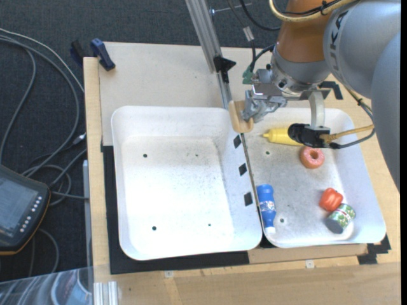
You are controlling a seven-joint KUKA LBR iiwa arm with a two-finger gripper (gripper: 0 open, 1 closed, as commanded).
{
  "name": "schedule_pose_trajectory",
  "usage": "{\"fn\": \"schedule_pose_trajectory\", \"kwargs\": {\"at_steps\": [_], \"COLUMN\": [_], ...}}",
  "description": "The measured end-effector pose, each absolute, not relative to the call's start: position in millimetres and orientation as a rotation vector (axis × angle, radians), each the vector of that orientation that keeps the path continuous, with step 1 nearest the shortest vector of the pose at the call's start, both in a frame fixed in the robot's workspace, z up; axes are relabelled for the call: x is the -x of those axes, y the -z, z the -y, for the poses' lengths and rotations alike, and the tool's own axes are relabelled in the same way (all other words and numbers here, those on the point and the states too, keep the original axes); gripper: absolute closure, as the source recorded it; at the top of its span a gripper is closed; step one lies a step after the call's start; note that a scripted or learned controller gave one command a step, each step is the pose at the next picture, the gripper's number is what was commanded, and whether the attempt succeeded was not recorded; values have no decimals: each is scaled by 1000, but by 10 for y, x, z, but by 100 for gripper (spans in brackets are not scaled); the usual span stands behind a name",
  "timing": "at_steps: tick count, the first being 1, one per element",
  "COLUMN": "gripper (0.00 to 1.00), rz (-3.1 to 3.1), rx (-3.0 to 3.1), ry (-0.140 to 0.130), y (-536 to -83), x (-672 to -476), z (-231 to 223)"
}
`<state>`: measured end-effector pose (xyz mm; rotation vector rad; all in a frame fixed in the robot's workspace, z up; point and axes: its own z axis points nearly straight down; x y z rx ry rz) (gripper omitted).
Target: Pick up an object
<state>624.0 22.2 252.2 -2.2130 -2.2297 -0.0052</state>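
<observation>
Progress looks slight: nothing is seen lifted, and every object lies in the right bin (365,170). The gripper (257,107) hangs over that bin's far left corner, above the divide between bins; whether it is open or closed I cannot tell. Nearest, just right of it, lies the yellow bottle (282,136), then the pink ring (312,157). The blue tube (266,204), red piece (331,199) and green-white can (341,218) lie nearer, well apart from it.
</observation>
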Motion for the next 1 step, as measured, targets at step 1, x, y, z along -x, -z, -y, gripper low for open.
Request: {"fn": "schedule_pose_trajectory", "kwargs": {"at_steps": [1], "gripper": [100], "rz": [2229], "rx": [2212], "ry": [5], "y": [-2526], "x": [-6279], "z": [-828]}}
